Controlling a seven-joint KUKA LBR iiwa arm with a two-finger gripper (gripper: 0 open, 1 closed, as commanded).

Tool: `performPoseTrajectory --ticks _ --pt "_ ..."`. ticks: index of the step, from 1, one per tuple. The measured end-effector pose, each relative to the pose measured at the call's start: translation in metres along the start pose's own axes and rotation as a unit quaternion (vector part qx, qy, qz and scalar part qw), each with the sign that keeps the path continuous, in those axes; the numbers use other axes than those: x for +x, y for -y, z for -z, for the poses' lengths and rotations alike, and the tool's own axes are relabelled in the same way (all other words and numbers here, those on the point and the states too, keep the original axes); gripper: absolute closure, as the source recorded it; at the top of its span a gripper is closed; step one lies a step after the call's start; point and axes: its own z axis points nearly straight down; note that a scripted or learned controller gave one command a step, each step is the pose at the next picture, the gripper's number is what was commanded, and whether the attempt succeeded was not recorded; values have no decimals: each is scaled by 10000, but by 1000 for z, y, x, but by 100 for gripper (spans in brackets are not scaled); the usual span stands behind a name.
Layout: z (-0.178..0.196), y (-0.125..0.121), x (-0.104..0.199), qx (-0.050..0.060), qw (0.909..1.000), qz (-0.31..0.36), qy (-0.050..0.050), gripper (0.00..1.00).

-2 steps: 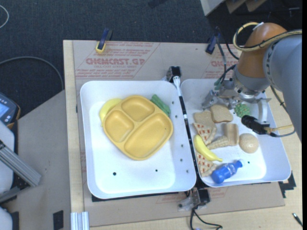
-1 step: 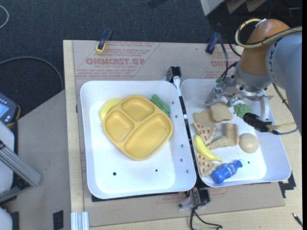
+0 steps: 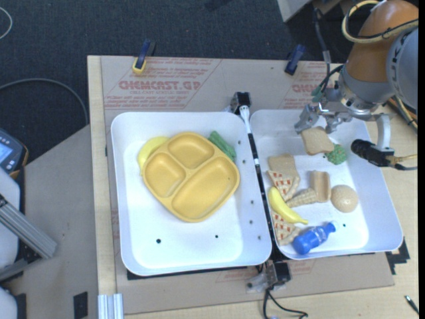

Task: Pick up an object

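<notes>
Toast slice (image 3: 316,141), flat tan square, under metal gripper (image 3: 321,121), finger state unclear, yellow plastic tray (image 3: 191,176) w/ compartments.

Grey KUKA arm (image 3: 392,42) with an orange band

A rounded orange section sits above the grey wrist; a yellow cable loops over it, and the metal claw (image 3: 321,116) is silvery with thin wires.

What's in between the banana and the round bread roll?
In the camera view, between the banana and the bread roll lie a tan cone-like piece and a small tan loaf.
</notes>
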Motion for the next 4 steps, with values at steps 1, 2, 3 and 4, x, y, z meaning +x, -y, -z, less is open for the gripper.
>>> performPoseTrajectory --ticks 1,2,3,4 --pt "45 3 -2 -2 10000 -4 0 100" --pt "66 2 -2 7 10000 0 -2 100" --pt "75 39 42 52 10000 16 -21 100" --pt "73 75 87 60 10000 18 -24 100"
